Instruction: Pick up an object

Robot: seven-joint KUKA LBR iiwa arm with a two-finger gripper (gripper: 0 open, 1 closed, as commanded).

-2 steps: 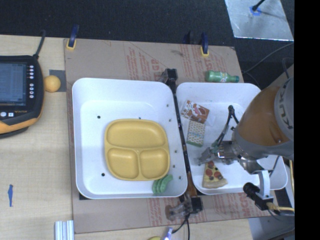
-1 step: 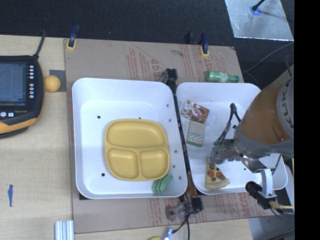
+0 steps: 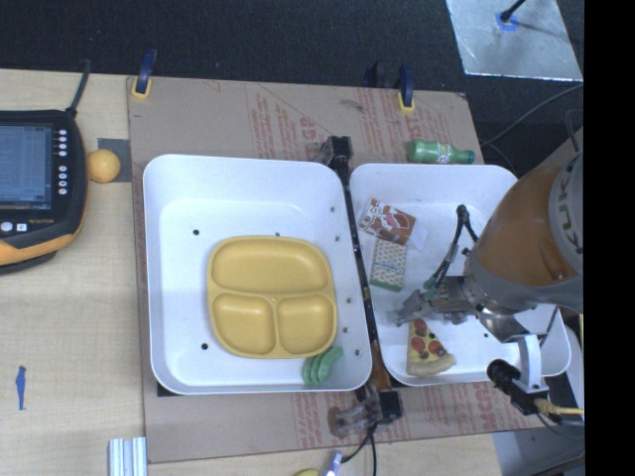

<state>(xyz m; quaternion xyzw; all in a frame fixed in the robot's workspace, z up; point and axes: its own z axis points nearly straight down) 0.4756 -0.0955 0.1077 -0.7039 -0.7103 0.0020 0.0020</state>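
Observation:
The right bin point(image 3: 496, 178) holds a pizza slice toy point(image 3: 429, 349) near its front edge, a small pale green box point(image 3: 389, 264) and a red and white packet point(image 3: 387, 221) toward its left wall. My gripper point(image 3: 421, 307) hangs low in this bin, just above the pizza slice and right of the green box. The grey and orange arm point(image 3: 526, 241) covers the right half of the bin. Nothing is seen held in the gripper.
The left bin point(image 3: 169, 266) carries a yellow divided plate point(image 3: 271, 295) and a green toy point(image 3: 321, 366) at its front right corner. A green bottle point(image 3: 441, 152) lies behind the right bin. A control pendant point(image 3: 35, 186) and an orange ball point(image 3: 103, 165) sit at far left.

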